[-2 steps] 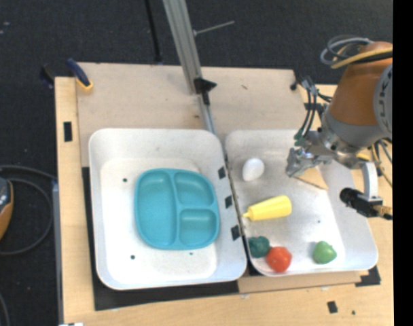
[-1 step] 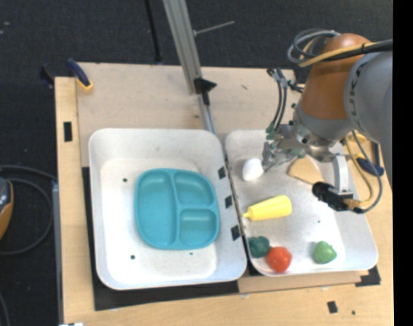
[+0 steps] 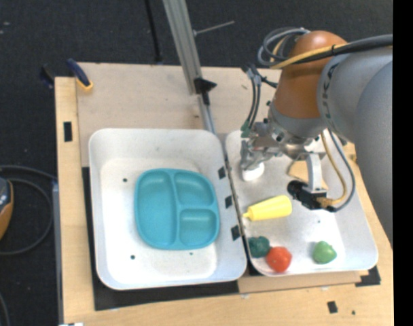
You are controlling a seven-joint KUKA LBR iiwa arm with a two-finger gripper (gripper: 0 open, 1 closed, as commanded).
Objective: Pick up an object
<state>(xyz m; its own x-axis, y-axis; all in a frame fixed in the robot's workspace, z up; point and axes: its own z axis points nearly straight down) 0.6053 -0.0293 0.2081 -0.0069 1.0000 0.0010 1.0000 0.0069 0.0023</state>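
Sitting in the left bin is one blue divided plate. Lying in the right bin are one yellow piece, one dark green piece, one red piece and one light green piece. Hanging over that bin's upper left, the gripper is pointing at a white object; whether the jaws are gripping it I cannot tell.

Blue clamp on the bench's back corner, metal post leaning up behind the bins.
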